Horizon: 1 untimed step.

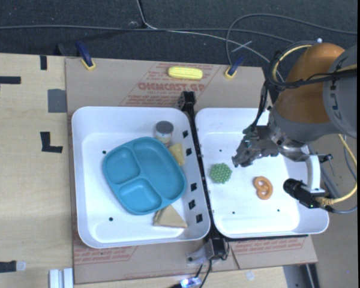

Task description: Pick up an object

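In the right bin (pixel 228 221) lie a green bumpy ball (pixel 221 173) near the left wall and an orange pretzel (pixel 263 188) further right. My gripper (pixel 242 158) hangs over the right bin, just up and right of the green ball and up and left of the pretzel. I see nothing between its dark fingers. The left bin (pixel 87 161) holds a blue divided plate (pixel 144 174), a small grey-lidded jar (pixel 164 131), a pale yellow piece (pixel 177 153) and a tan wedge (pixel 169 218).
A yellow corn cob (pixel 185 73) lies on the cardboard behind the bins. A black divider (pixel 195 155) runs between the bins. The arm's grey and orange wrist (pixel 312 95) looms over the right bin's far right side, with cables and a black fitting (pixel 300 191) near the pretzel.
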Motion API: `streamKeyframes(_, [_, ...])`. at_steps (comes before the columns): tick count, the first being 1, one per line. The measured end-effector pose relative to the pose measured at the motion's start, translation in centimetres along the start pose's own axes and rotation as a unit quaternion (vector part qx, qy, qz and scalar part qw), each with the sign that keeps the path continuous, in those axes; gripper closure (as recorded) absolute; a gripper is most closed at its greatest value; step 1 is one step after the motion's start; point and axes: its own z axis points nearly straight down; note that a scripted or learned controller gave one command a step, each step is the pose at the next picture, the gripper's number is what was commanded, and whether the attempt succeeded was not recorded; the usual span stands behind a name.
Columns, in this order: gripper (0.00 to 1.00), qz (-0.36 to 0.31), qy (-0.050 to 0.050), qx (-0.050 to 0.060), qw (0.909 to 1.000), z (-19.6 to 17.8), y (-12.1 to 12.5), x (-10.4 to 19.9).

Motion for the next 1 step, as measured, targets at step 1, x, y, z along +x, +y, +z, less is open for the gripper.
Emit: streamKeyframes(1, [1.00, -0.001, 0.000, 0.001, 1.0000, 0.51, 1.30, 6.11])
